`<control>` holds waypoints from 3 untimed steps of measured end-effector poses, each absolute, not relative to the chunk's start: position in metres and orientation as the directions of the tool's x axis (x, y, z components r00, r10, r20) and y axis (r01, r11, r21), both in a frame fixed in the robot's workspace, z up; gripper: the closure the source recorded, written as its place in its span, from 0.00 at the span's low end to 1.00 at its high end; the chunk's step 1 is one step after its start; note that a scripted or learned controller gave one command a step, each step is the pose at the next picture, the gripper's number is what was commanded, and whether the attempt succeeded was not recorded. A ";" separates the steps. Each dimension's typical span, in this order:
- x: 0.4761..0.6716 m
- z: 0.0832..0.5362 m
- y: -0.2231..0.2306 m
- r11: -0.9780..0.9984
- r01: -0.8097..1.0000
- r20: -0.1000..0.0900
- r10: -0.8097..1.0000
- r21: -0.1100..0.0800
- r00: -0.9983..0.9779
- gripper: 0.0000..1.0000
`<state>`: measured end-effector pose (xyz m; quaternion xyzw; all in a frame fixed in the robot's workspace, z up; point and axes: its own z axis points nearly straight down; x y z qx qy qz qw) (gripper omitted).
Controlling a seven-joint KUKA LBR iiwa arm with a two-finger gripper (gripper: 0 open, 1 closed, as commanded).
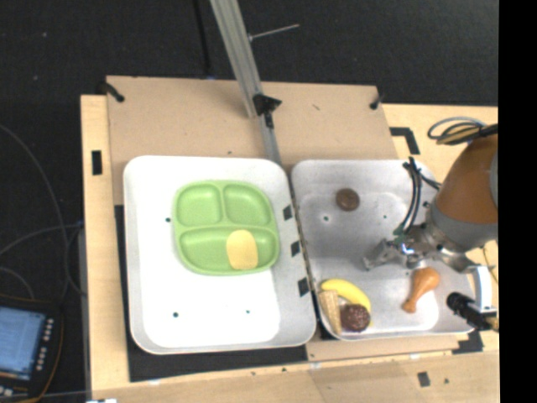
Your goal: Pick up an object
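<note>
My gripper (379, 257) hangs low over the middle of the right bin (369, 175), reaching in from the right, and I see nothing held in it. An orange drumstick (421, 287) lies just to its right and nearer the front. A yellow banana (345, 292) lies in the front left corner, beside a dark red round piece (355, 317) and a tan waffle-like piece (331, 310). At the back of this bin sits a brown round piece (346, 198), apart from the gripper.
The left bin (151, 309) holds a green divided plate (201, 204) with a yellow piece (242, 249) in its front compartment. A metal pole (239, 49) rises behind the bins. The orange-banded arm (470, 191) covers the right bin's right edge.
</note>
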<state>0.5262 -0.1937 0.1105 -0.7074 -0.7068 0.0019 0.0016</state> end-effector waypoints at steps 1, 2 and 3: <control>0.529 0.126 -0.195 -0.005 1.000 -0.001 1.000 0.005 0.005 1.00; 0.530 0.190 -0.200 0.002 1.000 -0.004 1.000 0.009 -0.002 1.00; 0.533 0.240 -0.192 0.004 1.000 -0.003 1.000 0.008 -0.004 1.00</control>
